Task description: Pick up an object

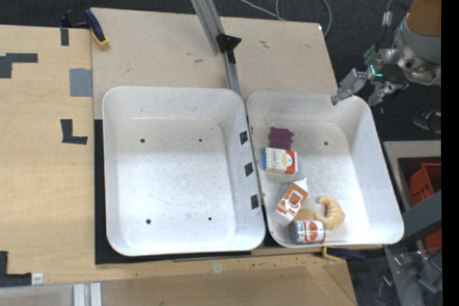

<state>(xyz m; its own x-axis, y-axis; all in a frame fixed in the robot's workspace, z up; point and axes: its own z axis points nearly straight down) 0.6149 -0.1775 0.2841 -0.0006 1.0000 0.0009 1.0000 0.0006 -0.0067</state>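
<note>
The gripper [356, 84] hangs over the upper right corner of the right bin [373, 147], above the rim, with nothing between its fingers; they look slightly parted, one grey finger angled toward the bin and the other toward the wrist. It is well apart from anything it could take.

The candidates all lie in the right bin, toward its left and lower part. A dark purple object [281, 137] sits highest, just above a small white and orange carton [280, 161]. Lower down, a second orange and white carton [291, 200] lies tilted, and beside it a tan croissant-shaped piece [330, 210] curls around a red can [308, 231] lying on its side near the bottom wall.

From where I stand, the sensible pick is the purple object or the upper carton — each stands fairly clear of its neighbours, with bare bin floor around it. The lower three are crowded together and close to the wall, so fingers coming down there would likely knock one thing into another. The arm needs to travel down-left into the bin, open wide enough to straddle the carton's shorter side, then descend squarely — not at a slant.

The left bin [115, 175] offers no target.
</note>
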